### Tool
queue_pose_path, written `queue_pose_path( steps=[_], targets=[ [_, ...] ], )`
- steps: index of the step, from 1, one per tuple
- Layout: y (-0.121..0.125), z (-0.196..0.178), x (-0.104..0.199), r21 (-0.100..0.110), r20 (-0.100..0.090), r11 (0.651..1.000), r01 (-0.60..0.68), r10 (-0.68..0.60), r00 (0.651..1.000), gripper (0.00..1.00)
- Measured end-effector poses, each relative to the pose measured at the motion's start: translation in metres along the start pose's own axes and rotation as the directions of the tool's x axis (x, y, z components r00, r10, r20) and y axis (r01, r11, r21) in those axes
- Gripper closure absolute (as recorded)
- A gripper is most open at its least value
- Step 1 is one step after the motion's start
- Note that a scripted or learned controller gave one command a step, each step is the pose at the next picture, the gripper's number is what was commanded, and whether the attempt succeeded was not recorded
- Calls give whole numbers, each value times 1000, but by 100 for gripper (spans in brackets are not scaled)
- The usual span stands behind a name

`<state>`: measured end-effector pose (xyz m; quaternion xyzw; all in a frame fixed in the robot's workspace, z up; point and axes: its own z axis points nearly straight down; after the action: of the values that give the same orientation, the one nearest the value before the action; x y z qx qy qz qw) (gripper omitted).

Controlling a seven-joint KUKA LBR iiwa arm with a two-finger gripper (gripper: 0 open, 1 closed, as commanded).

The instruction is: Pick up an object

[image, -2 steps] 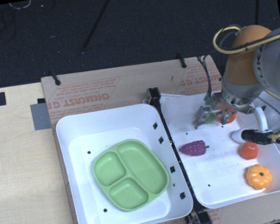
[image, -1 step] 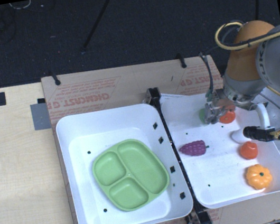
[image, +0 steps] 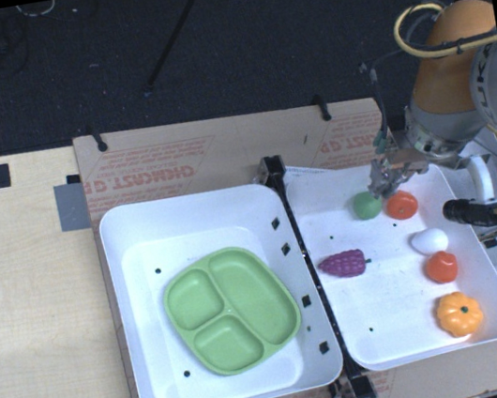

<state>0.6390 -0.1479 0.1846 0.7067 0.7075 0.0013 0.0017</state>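
We see the end effector (image: 385, 175) hovering by the right bin's (image: 389, 349) far edge, just above a green ball (image: 366, 206) and an orange-red tomato (image: 402, 205); its grip state we cannot tell. The left bin (image: 134, 252) carries a green divided plate (image: 231, 310).

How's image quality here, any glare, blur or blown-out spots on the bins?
Camera view: even overhead light, soft short shadows. The left bin and right bin read bright, near clipping; the white egg barely separates from the floor. The gripper looks soft and slightly blurred. The background above the bench is dark, with little detail.
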Motion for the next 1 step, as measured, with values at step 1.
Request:
queue_pose_path(
  steps=[1],
  targets=[
    [2,-64,-1,0,0,1000,1,-1,1000,100]
  ],
)
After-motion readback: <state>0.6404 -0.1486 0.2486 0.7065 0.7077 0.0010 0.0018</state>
